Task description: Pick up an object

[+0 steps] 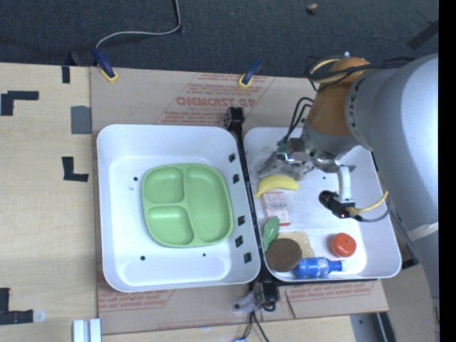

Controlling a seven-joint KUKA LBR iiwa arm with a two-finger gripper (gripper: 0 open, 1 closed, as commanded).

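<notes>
The grey arm (406, 120) reaches in from the right, its orange band (331, 105) above the wrist, the gripper (279, 160) lowered near the right bin's upper-left corner.

The left bin (114, 191) has its middle taken up by a green divided plate (187, 204), with bare white floor all round it. The right bin (377, 251) is crowded: a banana (277, 184), a small packet (276, 206), a brown disc (283, 254), a blue bottle (317, 267) and an orange piece (343, 244) ring an open patch at its middle. The arm (399, 127) overhangs its far right side.
</notes>
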